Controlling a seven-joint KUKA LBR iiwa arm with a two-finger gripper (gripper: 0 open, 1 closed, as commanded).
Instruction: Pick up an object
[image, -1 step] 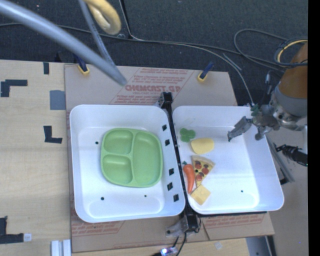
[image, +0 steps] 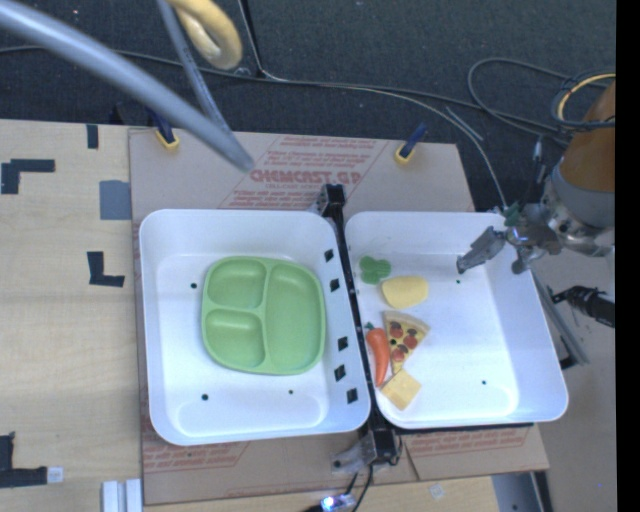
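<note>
We are seeing red printing on the brown cardboard sheet (image: 300, 165) lying under the two white bins. Its largest line is reading roughly "CHEMCAST GP", though blurred; the smaller lines around it are staying too faint to read.

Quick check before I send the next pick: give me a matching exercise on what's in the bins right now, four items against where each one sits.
Items:
1. green divided plate
2. green toy piece
3. pizza slice
4. yellow cheese wedge

Places:
A. right bin, far end of the cluster, next to the divider
B. right bin, nearest the front edge, at the carrot's tip
C. middle of the left bin
D. right bin, just in front of the pale yellow piece

Pairs: 1-C, 2-A, 3-D, 4-B

The gripper hangs over the right bin's far right corner, apart from all of them.
</note>
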